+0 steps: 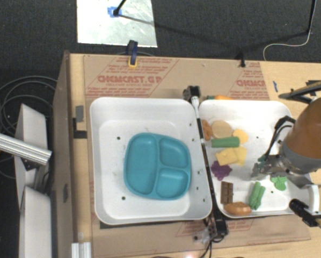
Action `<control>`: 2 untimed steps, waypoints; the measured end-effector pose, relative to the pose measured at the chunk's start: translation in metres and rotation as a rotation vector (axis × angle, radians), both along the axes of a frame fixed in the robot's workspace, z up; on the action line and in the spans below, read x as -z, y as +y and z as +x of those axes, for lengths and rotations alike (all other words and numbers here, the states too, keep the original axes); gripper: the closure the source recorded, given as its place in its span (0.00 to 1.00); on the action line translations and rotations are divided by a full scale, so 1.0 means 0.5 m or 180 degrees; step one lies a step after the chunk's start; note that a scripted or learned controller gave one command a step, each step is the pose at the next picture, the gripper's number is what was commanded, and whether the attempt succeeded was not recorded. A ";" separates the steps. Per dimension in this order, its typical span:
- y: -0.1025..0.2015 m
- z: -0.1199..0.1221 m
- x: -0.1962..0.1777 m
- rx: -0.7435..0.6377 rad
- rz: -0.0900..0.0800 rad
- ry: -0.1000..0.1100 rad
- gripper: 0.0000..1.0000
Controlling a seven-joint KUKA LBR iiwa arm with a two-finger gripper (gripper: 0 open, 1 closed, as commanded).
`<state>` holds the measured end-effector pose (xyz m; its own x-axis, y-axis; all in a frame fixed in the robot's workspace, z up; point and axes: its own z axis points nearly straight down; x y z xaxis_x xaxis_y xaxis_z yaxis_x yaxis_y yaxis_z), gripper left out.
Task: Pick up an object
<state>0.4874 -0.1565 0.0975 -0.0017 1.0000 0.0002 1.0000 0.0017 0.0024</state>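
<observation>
so the toy food's all piled in the right bin (281, 112), green veggie (255, 194) nearest, probably why the hand (263, 168) hovers low beside it, can't tell its grip, while the teal plate (157, 165) sits alone left.

Glossy white plastic bins (107, 112) sit on matt brown cardboard (150, 74); the teal tray (158, 165) looks smooth plastic.

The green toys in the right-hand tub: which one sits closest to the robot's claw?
The small green piece, just beside the gripper. The long green one lies lower down, and the green bar sits up by the yellow block.
</observation>
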 end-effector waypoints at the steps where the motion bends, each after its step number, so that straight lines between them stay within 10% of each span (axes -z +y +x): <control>1: 0.011 0.004 -0.228 -0.0011 -0.0012 -0.0036 1.00; 2: 0.012 0.000 -0.215 -0.0003 -0.0002 -0.0002 0.00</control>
